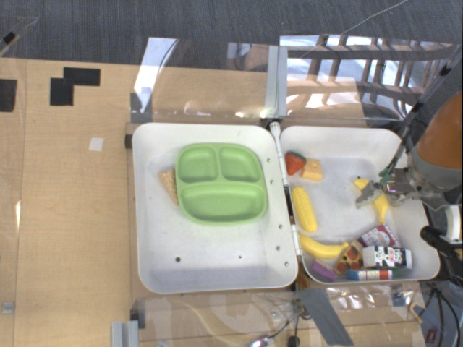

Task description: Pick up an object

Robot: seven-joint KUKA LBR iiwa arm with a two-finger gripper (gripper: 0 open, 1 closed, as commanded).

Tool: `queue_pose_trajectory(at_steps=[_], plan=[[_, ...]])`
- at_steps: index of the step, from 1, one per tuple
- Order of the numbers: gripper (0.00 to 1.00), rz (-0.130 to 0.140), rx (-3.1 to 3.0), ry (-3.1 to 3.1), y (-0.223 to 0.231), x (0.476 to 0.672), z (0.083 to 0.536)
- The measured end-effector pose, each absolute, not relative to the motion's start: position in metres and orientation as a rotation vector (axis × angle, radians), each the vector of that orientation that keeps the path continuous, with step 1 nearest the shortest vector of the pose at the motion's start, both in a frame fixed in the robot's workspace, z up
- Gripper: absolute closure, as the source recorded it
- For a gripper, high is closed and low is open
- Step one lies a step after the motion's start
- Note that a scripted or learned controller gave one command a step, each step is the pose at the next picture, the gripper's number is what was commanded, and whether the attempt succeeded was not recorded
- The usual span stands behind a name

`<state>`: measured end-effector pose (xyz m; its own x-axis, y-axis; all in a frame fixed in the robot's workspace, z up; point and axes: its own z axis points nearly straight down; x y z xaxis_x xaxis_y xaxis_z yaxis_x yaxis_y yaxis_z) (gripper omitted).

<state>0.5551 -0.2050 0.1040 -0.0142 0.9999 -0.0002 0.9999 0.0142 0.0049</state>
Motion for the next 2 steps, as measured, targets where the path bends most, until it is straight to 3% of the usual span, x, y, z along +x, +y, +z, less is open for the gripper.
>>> queue_pose_trajectory(at_steps=[1, 2], plan=[[1.0, 0.011, 2.197, 2.233, -0.204, 0.557, 0.116], [1.0, 0.008, 2.272, 2.161, -0.144, 0.591, 0.229]])
